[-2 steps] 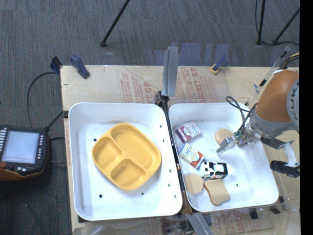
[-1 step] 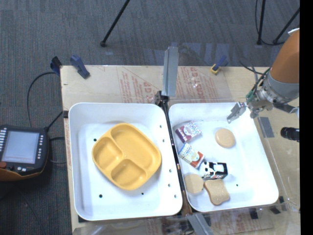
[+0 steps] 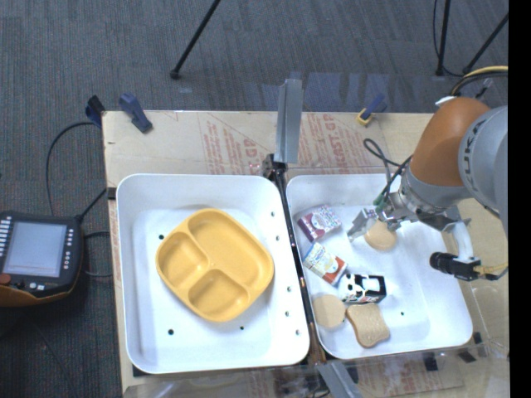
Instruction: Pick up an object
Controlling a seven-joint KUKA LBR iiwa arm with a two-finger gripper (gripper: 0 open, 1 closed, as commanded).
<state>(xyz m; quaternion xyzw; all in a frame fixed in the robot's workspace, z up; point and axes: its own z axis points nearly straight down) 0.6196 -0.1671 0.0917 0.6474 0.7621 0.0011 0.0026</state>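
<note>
My gripper (image 3: 375,224) hangs low over the upper middle of the right bin (image 3: 431,322), right at a small round tan piece (image 3: 382,238) that lies just below its tip. Whether the piece is touched or held is not clear from this angle. To the left of it lie a maroon packet (image 3: 319,220) and a white and red packet (image 3: 323,264). Nearer the front are a black and white item (image 3: 363,287), a round tan biscuit (image 3: 329,311) and a slice of toast (image 3: 367,325).
The left bin (image 3: 137,222) holds a yellow divided plate (image 3: 214,264). A grey upright post (image 3: 289,127) stands behind the seam between the bins. A black part of the arm (image 3: 452,264) juts over the right bin's right side. A pendant (image 3: 37,255) lies on the floor at left.
</note>
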